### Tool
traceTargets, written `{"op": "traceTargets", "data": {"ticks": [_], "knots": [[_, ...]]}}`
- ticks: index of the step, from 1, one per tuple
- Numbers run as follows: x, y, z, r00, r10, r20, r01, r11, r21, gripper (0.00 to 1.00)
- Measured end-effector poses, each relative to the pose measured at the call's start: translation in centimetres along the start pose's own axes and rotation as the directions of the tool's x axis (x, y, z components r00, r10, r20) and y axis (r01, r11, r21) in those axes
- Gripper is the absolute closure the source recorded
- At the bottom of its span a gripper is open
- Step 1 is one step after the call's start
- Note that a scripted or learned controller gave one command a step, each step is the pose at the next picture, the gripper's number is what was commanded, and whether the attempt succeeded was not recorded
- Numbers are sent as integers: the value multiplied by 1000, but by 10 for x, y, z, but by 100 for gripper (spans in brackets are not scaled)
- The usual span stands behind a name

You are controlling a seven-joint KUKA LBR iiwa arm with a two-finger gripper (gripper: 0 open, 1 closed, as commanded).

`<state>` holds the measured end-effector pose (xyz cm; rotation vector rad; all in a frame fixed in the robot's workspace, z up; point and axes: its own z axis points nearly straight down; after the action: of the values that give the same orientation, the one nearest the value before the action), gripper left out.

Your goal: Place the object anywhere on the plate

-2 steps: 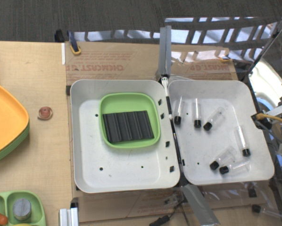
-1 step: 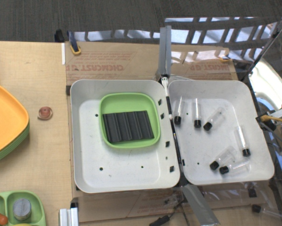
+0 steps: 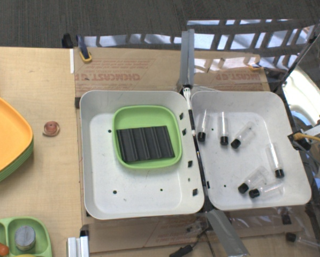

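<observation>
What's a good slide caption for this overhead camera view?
Green plate holding a black ridged block in the left bin; clear black-capped vials scattered in the right bin.

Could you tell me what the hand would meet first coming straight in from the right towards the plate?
Probably the clear plastic tube with a black cap nearest the edge of the right white bin, before the green square plate; heights are unclear.

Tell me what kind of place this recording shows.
Probably a robotics lab bench: two shallow white bins side by side, clear plastic vials with black caps in one, a green square plate with a black ridged block in the other.
</observation>
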<state>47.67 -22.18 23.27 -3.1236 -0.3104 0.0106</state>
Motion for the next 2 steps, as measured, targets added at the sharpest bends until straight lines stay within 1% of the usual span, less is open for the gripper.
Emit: {"op": "traceTargets", "data": {"ticks": [1, 2], "knots": [[0, 0, 3, 1000, 0, 0, 0, 1000, 0, 0], [0, 0, -8, 1000, -5, -2, 5, 1000, -2, 0]]}}
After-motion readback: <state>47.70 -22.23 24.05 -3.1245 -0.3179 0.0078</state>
